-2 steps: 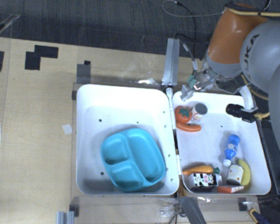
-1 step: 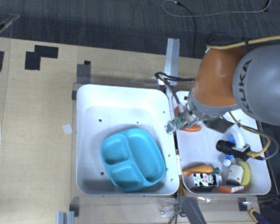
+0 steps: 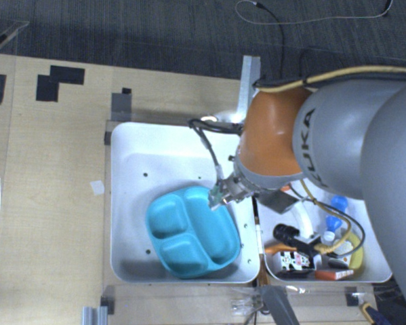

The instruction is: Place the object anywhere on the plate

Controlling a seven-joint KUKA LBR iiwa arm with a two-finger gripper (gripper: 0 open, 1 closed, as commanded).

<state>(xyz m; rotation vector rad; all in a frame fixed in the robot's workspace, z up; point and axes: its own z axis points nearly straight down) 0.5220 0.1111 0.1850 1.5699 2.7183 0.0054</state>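
On the pale counter [image 3: 45,204], the left bin [image 3: 130,188] holds the blue plate [image 3: 185,236], which has three sections and lies toward the bin's 5 o'clock corner. At the plate's 1 o'clock rim hang my fingers [image 3: 218,195], below my orange band [image 3: 272,138]. I cannot tell whether they are open or closed, or whether they grip anything. Past the shared wall, the right bin [image 3: 380,270] holds a heap of small things: an orange piece [image 3: 278,249] at 8 o'clock, a white-and-red piece [image 3: 293,262] just beside it, and blue caps [image 3: 336,203] toward 12 o'clock. I cannot tell which of them is the object.
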